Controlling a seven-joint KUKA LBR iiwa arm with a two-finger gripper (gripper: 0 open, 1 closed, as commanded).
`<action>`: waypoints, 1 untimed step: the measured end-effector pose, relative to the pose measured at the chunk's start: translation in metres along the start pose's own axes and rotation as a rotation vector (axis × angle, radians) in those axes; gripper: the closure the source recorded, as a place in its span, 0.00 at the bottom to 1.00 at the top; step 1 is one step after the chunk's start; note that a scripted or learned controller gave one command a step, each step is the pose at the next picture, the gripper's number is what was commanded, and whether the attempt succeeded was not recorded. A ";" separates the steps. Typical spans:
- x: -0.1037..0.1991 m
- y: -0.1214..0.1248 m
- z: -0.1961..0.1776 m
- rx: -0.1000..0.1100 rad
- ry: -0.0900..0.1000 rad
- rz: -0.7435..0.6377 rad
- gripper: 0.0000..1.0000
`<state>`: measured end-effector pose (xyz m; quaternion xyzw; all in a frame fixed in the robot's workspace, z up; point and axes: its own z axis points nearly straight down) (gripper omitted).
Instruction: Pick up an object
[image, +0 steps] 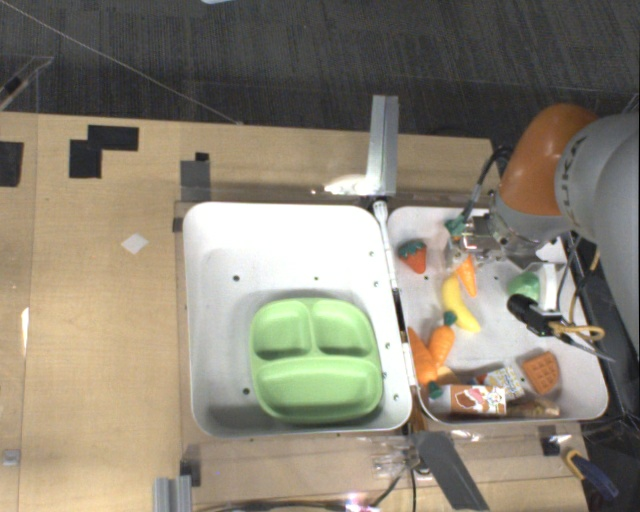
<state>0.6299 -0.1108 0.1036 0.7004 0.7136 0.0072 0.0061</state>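
- The desk (90, 330) is carrying two white bins, side by side.
- The left bin (215, 250) is sitting far to the left of the tool, and it is holding a green tray (315, 360) with three parts.
- The right bin (590, 395) is sitting under the tool and is holding the toy food.
- The grey arm (600, 180) is reaching in over the right bin's top end.
- The tool (478, 240) is hanging low over that top end. I cannot tell how wide it is standing, and I am not seeing anything in it.
- A small carrot (467, 275) is lying just below the tool, nearly touching it. I am guessing this is the thing to pick.
- A banana (458, 305) is lying just past the carrot.
- A strawberry (414, 256) is lying to the tool's left.
- Two more carrots (432, 352) are lying further down, by the bin's left wall.
- A brown box (480, 398) and a waffle (542, 372) are lying at the far bottom end.
- I am thinking the arm is lining up for a grab; next it is needing to go down around the small carrot, squeeze, and lift.
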 end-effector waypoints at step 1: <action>0.060 0.034 -0.083 0.011 -0.001 0.000 1.00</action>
